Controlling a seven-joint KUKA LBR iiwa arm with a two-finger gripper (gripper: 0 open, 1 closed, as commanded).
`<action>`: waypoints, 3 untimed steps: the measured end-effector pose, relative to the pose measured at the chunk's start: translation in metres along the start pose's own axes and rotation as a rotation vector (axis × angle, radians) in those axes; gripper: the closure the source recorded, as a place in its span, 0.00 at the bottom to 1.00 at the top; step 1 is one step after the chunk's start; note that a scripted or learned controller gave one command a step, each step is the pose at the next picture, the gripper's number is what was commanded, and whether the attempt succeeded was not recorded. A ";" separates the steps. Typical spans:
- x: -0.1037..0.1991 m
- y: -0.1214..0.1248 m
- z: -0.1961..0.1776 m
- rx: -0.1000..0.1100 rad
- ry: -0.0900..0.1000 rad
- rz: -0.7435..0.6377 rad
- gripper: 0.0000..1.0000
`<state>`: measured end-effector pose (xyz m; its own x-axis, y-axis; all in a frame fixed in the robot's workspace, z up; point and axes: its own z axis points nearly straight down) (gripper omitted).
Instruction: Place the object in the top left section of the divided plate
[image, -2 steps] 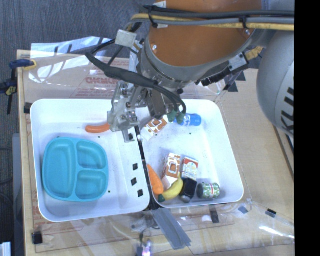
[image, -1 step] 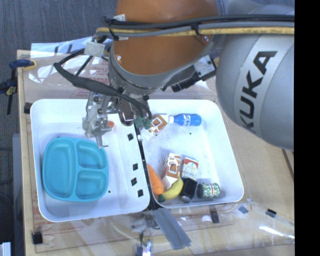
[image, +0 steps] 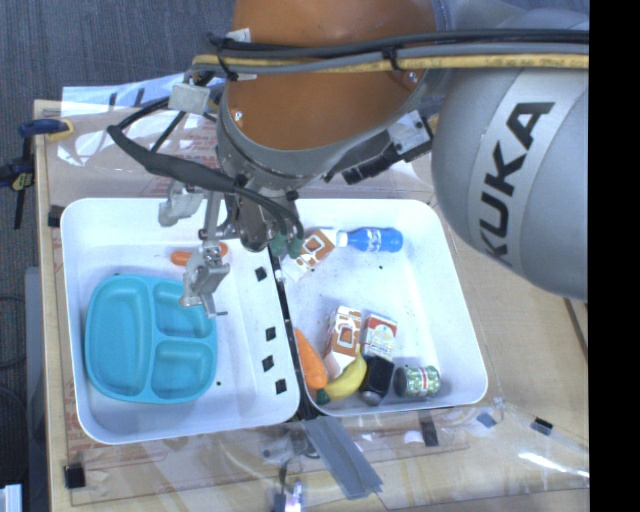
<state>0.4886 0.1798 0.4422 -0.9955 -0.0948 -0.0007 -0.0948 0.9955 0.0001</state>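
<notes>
A light blue divided plate (image: 150, 342) lies in the left bin (image: 75, 240), toward its front left. My gripper (image: 203, 275) hangs from the orange-banded wrist, just over the plate's far right rim. A small orange object (image: 180, 258) sits on the bin floor right behind the gripper, with part of it hidden by the gripper body. Whether the gripper touches it cannot be made out.
The right bin (image: 450, 300) holds a blue bottle (image: 370, 240), a small carton (image: 315, 248), a carrot (image: 310, 360), a banana (image: 348, 378), two snack cartons (image: 362, 332) and a green can (image: 418, 380). The arm's big body covers the bins' far edge.
</notes>
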 end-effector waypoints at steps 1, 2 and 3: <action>0.008 -0.077 -0.001 0.002 -0.002 -0.041 0.00; -0.001 -0.064 0.030 0.000 -0.001 -0.186 0.00; -0.002 -0.063 0.018 0.001 -0.005 -0.188 1.00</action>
